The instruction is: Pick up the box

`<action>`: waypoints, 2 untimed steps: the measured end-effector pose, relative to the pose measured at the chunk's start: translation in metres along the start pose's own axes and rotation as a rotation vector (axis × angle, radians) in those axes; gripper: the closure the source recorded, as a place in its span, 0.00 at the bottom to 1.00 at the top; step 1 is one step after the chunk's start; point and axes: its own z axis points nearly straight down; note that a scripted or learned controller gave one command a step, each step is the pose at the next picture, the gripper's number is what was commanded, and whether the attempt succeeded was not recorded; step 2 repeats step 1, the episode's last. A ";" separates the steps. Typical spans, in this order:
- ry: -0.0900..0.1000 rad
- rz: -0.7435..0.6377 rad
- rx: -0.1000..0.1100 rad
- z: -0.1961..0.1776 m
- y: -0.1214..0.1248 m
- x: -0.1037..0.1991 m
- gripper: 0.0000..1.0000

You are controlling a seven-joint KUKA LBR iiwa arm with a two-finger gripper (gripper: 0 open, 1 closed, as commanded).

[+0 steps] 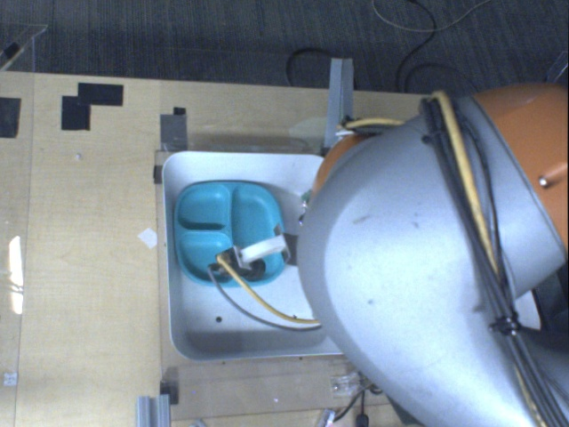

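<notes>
A dark grey carpeted floor [178, 16] runs across the top of the view, with thin pale cables [418, 12] looping over it and a black cable [307, 60] curling near the bench edge. Below it lies a light wooden bench top [80, 265], with black rectangular tape marks [89, 103] near its far left edge. Grey metal upright posts [340, 87] stand at the bench's far side, and another short bracket [174, 130] stands further left. A soft glare patch [14, 269] brightens the wood at the left edge.
</notes>
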 end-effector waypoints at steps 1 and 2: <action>0.007 0.001 -0.003 -0.001 0.003 -0.013 0.00; 0.007 0.001 -0.003 -0.001 0.003 -0.013 0.00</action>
